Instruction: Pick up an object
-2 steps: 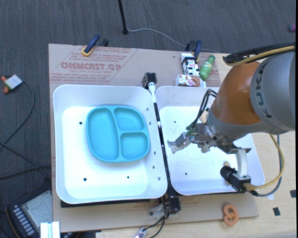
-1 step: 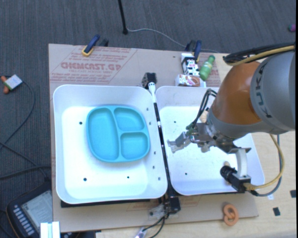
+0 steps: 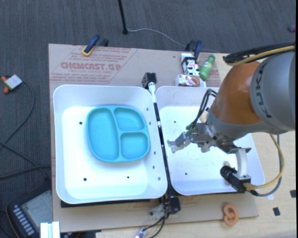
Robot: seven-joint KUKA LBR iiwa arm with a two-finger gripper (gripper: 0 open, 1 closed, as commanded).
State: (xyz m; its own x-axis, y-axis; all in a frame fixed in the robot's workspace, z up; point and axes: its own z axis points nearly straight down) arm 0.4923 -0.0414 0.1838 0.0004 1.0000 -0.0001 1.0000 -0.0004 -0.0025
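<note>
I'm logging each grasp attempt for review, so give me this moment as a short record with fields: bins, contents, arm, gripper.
left bin: holds a blue divided plate, lying flat near the middle
right bin: the arm's working area
arm: reaches in from the right, over the right bin
gripper: low over the right bin, near its left wall, pointing toward the divider
held object: nothing visibly held
bench extras: green bottle behind the right bin, orange ring in front

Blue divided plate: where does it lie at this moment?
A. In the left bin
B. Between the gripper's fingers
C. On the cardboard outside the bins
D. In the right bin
A: the blue divided plate rests flat on the floor of the left bin, well apart from the gripper over the right bin.
</note>
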